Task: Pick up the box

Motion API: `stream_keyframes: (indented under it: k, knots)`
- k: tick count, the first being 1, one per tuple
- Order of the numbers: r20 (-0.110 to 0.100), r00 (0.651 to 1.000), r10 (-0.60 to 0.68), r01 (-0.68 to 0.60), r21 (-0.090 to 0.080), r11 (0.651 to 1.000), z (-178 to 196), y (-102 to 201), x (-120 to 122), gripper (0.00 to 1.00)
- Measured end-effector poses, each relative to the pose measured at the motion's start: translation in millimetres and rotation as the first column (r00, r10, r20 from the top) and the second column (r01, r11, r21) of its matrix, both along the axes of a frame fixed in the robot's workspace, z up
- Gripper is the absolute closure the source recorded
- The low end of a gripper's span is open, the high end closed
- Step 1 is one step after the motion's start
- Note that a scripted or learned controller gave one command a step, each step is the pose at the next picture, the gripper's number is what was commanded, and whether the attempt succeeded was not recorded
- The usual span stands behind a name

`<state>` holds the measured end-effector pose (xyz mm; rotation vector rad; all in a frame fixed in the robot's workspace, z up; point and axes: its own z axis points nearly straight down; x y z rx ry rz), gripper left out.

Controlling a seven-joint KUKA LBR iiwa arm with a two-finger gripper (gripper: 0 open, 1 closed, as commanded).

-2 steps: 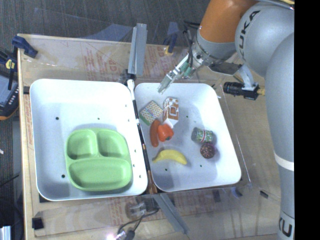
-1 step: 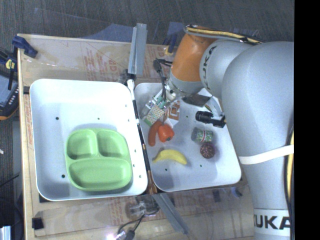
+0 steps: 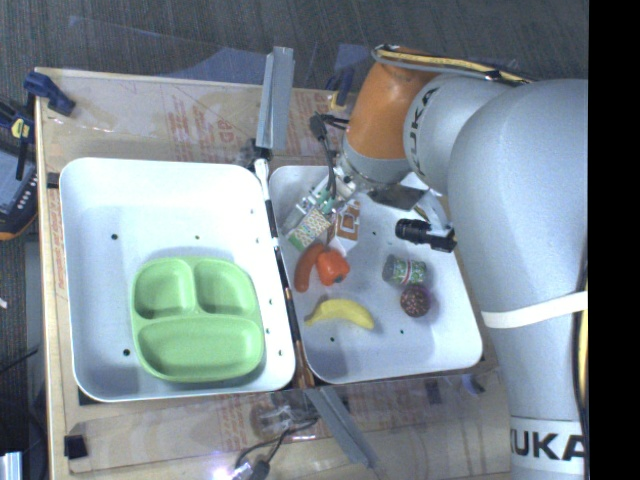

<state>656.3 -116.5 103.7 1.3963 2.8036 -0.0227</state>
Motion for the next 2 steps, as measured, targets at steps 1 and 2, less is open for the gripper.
stream_keyframes:
  k: [1, 2]
  knots:
    - [-0.001, 1.0, -0.016, 0.016, 0.016, 1.0, 135, 10, -21, 1.0]
    - [-0.007, 0.945, -0.326, 0.326, 0.016, 0.945, 109, 65, -33, 1.0]
